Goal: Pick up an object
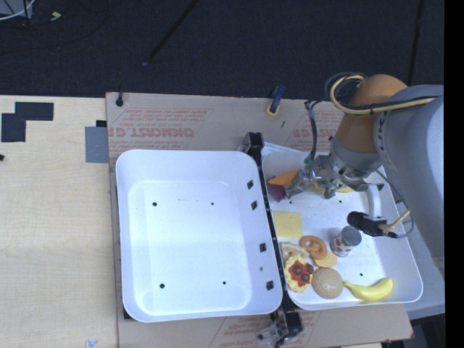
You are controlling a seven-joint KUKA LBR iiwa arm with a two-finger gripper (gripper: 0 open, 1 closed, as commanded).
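Right bin [406, 296], nearest edge: one curved yellow banana [371, 289], one round tan ball [327, 283], one pizza slice [298, 270]; then one ringed pretzel [314, 246], one small can [346, 241], one flat yellow square [288, 224]; farther back, the gripper [317, 177] beside an orange wedge [284, 180], jaw state unclear; left bin [138, 194] smooth white plastic.

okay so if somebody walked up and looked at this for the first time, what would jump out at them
Probably the grey arm with its orange band, reaching in from the right over the right bin. Next, the bright toy food there: a banana near the front corner, a pizza slice beside the divider.
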